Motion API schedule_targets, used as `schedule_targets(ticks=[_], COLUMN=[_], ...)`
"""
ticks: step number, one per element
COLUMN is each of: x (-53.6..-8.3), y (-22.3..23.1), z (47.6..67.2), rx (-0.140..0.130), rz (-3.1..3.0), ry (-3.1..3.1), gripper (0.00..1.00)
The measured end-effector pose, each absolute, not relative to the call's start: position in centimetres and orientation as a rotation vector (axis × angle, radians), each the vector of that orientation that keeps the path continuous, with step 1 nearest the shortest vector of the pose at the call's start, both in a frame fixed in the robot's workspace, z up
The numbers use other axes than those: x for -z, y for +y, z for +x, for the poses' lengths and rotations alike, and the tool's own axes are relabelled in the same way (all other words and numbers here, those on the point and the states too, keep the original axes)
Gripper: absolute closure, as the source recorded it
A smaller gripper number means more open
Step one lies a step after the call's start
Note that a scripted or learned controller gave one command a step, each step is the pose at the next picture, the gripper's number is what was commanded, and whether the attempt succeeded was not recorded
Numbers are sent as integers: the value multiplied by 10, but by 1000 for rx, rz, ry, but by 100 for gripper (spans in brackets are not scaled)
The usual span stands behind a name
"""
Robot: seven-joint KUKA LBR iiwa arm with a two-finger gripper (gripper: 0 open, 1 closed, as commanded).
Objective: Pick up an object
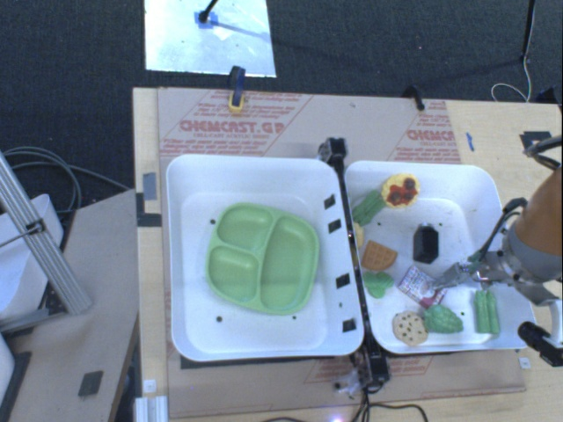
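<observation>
Down in the lower right of the frame, the right bin [479, 178] holds the loose objects: a small pink-and-white packet [413, 281] just beside the end effector [453, 277], a green leafy toy [442, 320] and a cookie [409, 326] below it, green bean pods [486, 312] to the right, a black block [426, 243] above, a cracker-like orange square [379, 256], and a yellow-and-red piece [400, 190] near the top. Whether the end effector's tips are apart or together, I cannot tell. Left of this, the other bin [189, 192] carries a green divided tray [263, 258]. Both bins sit on the worktop [290, 121].
</observation>
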State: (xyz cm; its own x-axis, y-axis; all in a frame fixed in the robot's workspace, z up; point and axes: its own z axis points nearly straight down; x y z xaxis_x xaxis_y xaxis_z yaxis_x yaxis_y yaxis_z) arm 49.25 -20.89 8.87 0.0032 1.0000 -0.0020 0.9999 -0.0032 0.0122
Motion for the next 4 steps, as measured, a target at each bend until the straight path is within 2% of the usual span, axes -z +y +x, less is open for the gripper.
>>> schedule_targets(ticks=[1,2,3,4], x=[-85,-174,-101,-94], y=[-196,-200,-207,-207], z=[558,523,582,675], rx=[-7,-4,-14,-6], rz=[2208,2218,2208,2211], ry=[2225,2217,2212,2225], gripper=[0,0,0,0])
